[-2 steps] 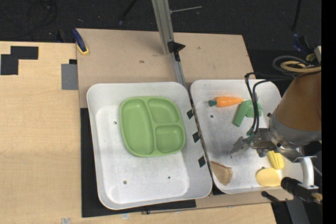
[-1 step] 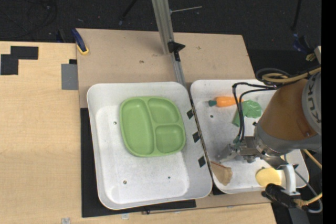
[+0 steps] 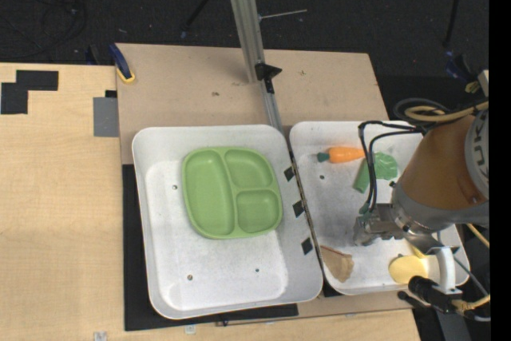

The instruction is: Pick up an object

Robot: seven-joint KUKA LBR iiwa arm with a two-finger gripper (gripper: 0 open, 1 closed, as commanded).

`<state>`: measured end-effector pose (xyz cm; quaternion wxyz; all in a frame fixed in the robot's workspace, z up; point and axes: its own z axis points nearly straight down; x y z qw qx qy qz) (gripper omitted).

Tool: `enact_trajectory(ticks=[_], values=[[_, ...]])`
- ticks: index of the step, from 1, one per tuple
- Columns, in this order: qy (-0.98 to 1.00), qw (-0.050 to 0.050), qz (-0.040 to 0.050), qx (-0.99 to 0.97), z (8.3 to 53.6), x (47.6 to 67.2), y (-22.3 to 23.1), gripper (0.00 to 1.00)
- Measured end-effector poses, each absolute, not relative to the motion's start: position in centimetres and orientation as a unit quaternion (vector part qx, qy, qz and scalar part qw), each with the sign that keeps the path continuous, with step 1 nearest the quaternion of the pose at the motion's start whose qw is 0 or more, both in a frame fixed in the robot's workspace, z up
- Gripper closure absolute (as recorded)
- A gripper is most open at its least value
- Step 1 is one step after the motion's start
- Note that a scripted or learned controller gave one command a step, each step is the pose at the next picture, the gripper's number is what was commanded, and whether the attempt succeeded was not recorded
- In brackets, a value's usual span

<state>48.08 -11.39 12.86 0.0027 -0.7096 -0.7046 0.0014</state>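
Your gripper (image 3: 370, 232) hangs low in the right bin (image 3: 327, 204) — open or closed, you cannot tell. Just behind it lie a green toy (image 3: 383, 167) and a carrot (image 3: 345, 155); a brown scrap (image 3: 338, 262) lies near its front. A green plate (image 3: 231, 192) sits in the left bin (image 3: 160, 251).

2 bins (image 3: 207, 271) (image 3: 335, 200); 1 plate (image 3: 209, 196); 1 carrot (image 3: 346, 155); 1 green toy (image 3: 384, 167); 1 brown scrap (image 3: 339, 263)

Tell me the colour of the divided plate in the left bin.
The divided plate is light green, camera view.
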Motion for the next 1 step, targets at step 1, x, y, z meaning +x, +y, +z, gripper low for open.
enact_trajectory(ticks=[1], values=[[-0.707,-0.001,-0.0002,-0.707,17.70,48.81,-12.19,1.00]])
